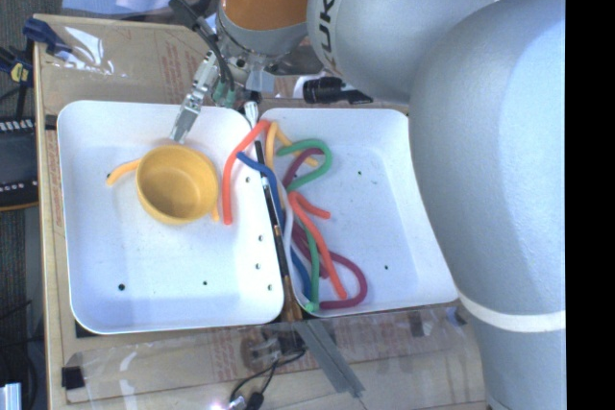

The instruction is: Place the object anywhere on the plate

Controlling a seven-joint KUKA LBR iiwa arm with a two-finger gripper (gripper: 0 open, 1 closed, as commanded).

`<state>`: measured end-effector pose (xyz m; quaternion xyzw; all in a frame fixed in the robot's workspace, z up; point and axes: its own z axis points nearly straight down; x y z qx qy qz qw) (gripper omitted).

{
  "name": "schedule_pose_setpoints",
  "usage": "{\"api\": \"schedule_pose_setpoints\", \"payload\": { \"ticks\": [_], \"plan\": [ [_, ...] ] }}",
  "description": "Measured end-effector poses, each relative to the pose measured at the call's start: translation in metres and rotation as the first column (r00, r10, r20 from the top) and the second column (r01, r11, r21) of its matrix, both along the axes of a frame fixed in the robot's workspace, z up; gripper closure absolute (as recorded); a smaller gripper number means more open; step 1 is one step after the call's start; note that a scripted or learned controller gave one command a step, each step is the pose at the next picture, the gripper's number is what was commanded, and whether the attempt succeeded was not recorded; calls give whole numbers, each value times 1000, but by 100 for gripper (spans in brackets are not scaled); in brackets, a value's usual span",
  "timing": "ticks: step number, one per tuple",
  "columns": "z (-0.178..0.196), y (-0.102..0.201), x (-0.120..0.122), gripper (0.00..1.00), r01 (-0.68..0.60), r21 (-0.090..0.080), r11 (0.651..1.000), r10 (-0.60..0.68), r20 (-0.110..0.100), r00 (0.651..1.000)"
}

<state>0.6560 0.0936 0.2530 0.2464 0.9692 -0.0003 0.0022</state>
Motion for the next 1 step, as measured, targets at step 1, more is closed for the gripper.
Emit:
{"api": "schedule_pose_setpoints", "payload": {
  "ticks": [1],
  "plan": [
    [11, 0, 1, 100, -2, 0, 1000, 2, 3, 1000]
  ]
}}
